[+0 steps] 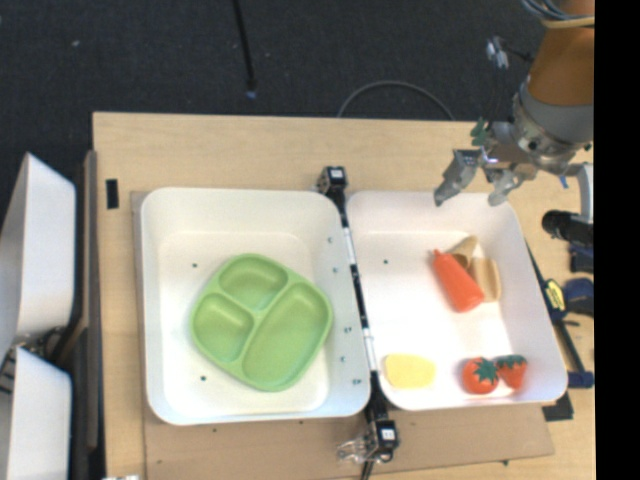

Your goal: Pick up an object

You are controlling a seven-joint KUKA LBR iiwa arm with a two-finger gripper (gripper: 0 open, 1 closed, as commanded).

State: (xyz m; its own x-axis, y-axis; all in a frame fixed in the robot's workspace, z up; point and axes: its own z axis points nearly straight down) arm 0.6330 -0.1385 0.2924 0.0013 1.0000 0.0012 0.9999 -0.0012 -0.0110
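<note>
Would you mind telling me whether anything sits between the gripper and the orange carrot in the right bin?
Nothing visible does. The gripper hangs open above the right bin's far edge, and only bare white floor separates it from the carrot.

A pale wooden bench top (pixel 250 148) stands over dark carpet, its bare surface showing as a border around its load. Two shallow white plastic bins sit side by side directly on it, the left bin (pixel 160 298) and the right bin (pixel 400 218) touching along their inner rims, joined by small black clips (pixel 333 179) at both ends.
</note>
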